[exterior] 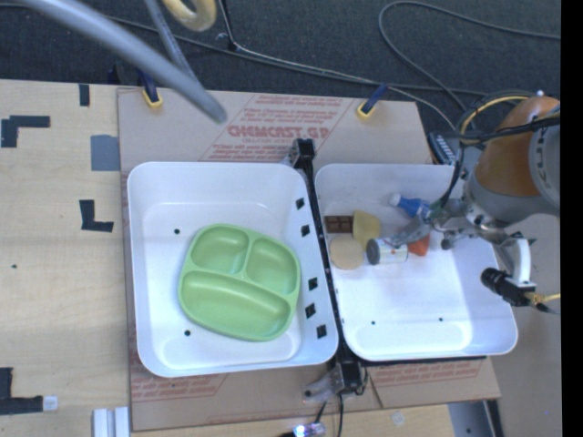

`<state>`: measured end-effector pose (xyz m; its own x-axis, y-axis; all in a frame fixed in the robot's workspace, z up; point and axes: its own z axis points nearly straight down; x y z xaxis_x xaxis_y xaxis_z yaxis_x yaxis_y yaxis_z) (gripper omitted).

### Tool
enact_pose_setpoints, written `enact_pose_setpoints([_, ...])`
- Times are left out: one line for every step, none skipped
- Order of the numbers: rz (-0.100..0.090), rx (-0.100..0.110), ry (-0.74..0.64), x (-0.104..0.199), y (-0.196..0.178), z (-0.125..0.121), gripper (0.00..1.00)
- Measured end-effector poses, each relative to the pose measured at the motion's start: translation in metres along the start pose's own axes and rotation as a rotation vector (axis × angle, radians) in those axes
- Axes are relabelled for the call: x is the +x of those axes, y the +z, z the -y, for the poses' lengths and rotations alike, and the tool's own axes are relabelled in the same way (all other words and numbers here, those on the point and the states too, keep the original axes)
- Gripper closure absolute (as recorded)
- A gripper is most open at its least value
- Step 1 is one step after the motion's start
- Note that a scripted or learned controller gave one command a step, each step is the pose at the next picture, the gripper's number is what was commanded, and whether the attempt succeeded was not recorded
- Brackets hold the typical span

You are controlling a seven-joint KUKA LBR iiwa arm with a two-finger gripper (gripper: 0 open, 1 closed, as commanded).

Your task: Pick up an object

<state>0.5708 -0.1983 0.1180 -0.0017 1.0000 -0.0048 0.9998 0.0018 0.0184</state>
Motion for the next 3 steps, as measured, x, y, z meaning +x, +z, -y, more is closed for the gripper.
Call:
enact_pose_setpoints([-0.003,-0.005,-0.002,0.002,-0.012,-0.003,1.0])
enact_pose_setpoints([-0.002,0.014,0.0,0.002,-0.076,-0.006,1.0])
enact_pose_setpoints([-0.003,0.013,-0.001,0.006,-0.139,-0.01,1.0])
